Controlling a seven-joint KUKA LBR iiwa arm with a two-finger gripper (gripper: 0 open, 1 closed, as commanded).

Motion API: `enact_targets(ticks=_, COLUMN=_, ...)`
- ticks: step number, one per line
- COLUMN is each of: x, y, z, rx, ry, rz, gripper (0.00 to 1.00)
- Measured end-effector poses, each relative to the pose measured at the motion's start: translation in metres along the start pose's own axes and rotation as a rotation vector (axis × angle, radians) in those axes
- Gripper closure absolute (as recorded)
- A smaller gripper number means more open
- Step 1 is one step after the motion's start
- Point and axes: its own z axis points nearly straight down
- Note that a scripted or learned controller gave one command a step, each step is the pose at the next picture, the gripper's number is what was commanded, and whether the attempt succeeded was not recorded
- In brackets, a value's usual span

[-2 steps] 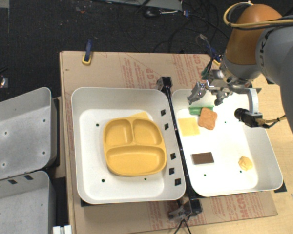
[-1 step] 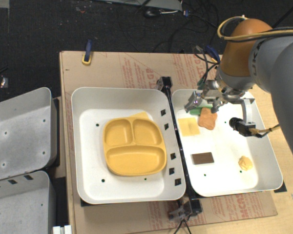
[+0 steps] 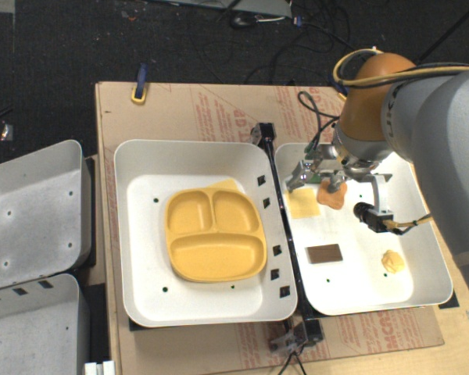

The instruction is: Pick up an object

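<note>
Gripper (image 3: 322,176) hangs low over the back of the right bin (image 3: 422,283), and whether it is open or closed cannot be told from this slant; an orange lump (image 3: 332,197) sits right under it, beside a pale yellow square (image 3: 302,203). Crowding is the likely trouble: closing on the lump could catch the square's edge or nudge both toward the divider, and the grip may slip, while the brown tile (image 3: 324,254) and yellow piece (image 3: 392,262) lie well apart.

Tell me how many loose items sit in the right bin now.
4: pale yellow square by the divider, orange piece under the gripper, brown rectangle mid-bin, yellow lump rightward. The arm may hide more.
</note>
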Motion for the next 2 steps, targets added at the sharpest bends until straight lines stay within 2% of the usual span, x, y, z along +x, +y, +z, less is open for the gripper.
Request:
enact_targets(ticks=1, x=0.000, y=0.001, z=-0.013, rx=-0.004, ry=-0.001, rz=0.001, gripper=1.00)
enact_targets(ticks=2, x=-0.006, y=0.002, z=-0.058, rx=-0.007, ry=-0.001, rz=0.001, gripper=1.00)
